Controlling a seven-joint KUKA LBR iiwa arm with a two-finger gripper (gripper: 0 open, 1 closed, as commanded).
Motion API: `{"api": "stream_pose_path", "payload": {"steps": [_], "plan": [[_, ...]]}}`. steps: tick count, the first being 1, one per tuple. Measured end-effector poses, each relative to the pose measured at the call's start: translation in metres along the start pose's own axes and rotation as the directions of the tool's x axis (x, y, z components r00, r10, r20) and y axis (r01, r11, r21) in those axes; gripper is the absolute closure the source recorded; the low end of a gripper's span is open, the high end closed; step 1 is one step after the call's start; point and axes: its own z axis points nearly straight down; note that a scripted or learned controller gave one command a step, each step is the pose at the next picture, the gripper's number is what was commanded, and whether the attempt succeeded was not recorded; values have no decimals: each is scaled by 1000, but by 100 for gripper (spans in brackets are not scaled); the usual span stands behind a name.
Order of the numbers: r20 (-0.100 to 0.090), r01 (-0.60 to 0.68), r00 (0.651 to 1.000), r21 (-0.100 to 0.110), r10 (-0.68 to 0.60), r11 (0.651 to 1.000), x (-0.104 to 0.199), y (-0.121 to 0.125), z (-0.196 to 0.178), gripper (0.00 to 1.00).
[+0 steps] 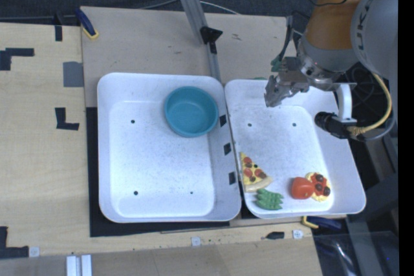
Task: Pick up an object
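Arm point(362, 16) cropped by the right edge; hand point(277, 95) fingers too blurred to read.

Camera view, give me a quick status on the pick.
Gripper over right bin's far end, holding nothing. Toy food at near edge, untouched. Blue bowl in left bin.

My jaws point(277, 99) hang over the far end of the right bin point(336, 158), close to its back rim, nothing seen between them. At the near end of that bin: a pizza slice point(253, 172) against the left wall, a green piece point(270, 200) just beside it, and a red-and-yellow piece point(309, 187) toward the right corner. The left bin point(129, 171) carries a blue bowl point(191, 111), upright, at its far right. Both bins sit side by side, rims touching, on the surface point(39, 158).
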Motion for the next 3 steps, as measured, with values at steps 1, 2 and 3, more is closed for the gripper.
{"api": "stream_pose_path", "payload": {"steps": [1,2,3], "plan": [[0,1,1000,0,-1,1000,55,15,-5,100],[0,1,1000,1,-1,1000,108,18,8,100],[0,1,1000,0,-1,1000,156,25,4,100]]}}
